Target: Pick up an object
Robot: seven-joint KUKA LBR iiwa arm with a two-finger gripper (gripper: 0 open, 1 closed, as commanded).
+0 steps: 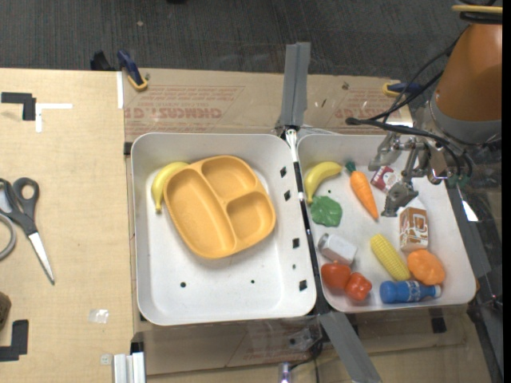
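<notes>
Tool (397,188) hangs at the upper right of the frame, over the right bin (461,294), just beside the toy carrot (364,195) and a small red packet (382,177); whether it is parted or closed I cannot tell, and nothing shows in its grip. Toys lie loose for picking there. From the right edge, the arm (476,70) reaches in, wrist pointing down.

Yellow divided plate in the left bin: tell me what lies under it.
A banana pokes out from beneath the yellow divided plate at its left edge. The rest of the banana and the bin floor under the plate are covered.
</notes>
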